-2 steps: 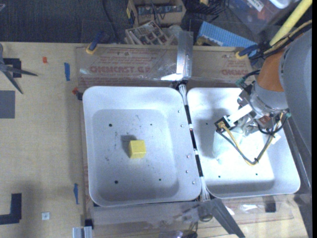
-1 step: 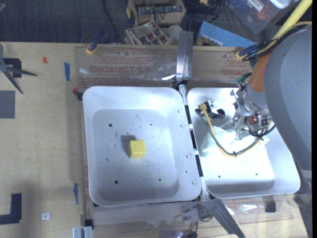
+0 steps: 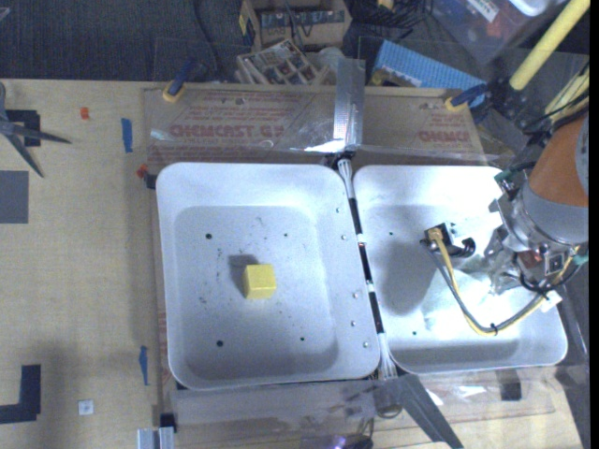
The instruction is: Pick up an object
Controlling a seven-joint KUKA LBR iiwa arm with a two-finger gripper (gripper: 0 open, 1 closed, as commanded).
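From the camera above the bench, red letters on the clear sheet (image 3: 234, 120) behind the bins read "CHEMCAST"; the letters after it are too faint to read. The arm (image 3: 554, 178) reaches in from the right and bends down over the right bin (image 3: 402, 181). Its gripper (image 3: 503, 267) is low, near that bin's right wall, and I cannot tell if it is open or closed. The yellow cube (image 3: 260, 281) lies on the floor of the left bin (image 3: 187, 183), well apart from the gripper.
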